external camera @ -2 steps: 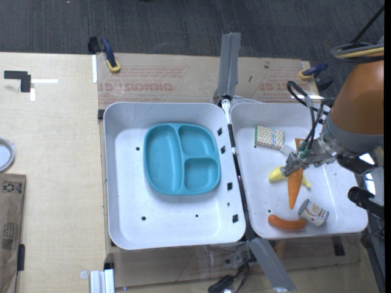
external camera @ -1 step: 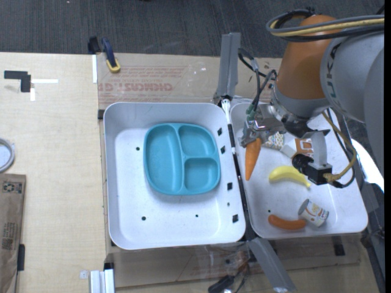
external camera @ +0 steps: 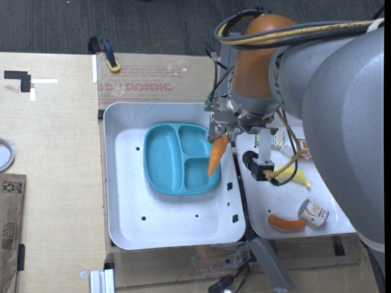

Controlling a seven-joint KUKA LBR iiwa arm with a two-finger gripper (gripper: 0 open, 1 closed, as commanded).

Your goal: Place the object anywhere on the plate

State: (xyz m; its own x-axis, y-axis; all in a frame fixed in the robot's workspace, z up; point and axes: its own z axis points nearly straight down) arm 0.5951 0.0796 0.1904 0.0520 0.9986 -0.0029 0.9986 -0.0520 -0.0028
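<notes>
Nearest, a sausage [external camera: 287,223] and a small can [external camera: 314,213] lie in the right bin [external camera: 342,224], with a banana [external camera: 293,176] just beyond. Further in, the blue plate [external camera: 171,157] sits in the left bin [external camera: 122,182]. Above its right edge the gripper [external camera: 221,136] pinches the top of a carrot [external camera: 215,156], which hangs tip-down over the plate's right compartments.

Plate [external camera: 174,160] in left bin [external camera: 122,212]; carrot [external camera: 216,154] over its right edge under my gripper [external camera: 221,133]; sausage [external camera: 286,223] in right bin [external camera: 269,227].
</notes>
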